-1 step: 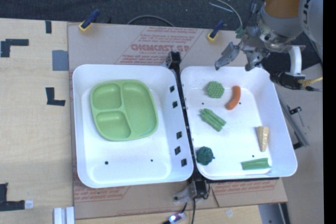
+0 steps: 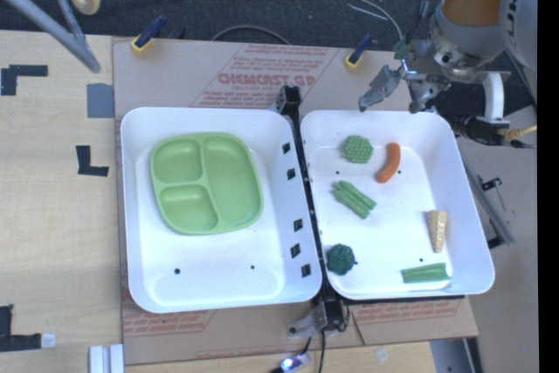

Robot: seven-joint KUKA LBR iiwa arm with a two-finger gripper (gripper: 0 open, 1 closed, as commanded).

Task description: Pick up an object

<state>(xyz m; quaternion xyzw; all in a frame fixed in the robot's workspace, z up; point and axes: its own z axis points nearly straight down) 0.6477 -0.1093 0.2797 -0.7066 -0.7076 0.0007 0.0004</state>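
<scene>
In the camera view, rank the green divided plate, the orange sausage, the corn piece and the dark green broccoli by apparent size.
Largest to smallest:
1. green divided plate
2. orange sausage
3. corn piece and dark green broccoli, too alike to rank.

Wooden surface (image 2: 52,214) being covered at centre by printed cardboard sheet (image 2: 262,70). Two white bins being carried side by side on cardboard: left bin (image 2: 140,275), right bin (image 2: 463,188), touching at black divider (image 2: 301,205). Cardboard being held by clamps (image 2: 148,32) at far edge.

A green plate (image 2: 207,183) lies in the left bin (image 2: 140,188) — well left of the pincer — cardboard (image 2: 262,70) underneath.
</scene>
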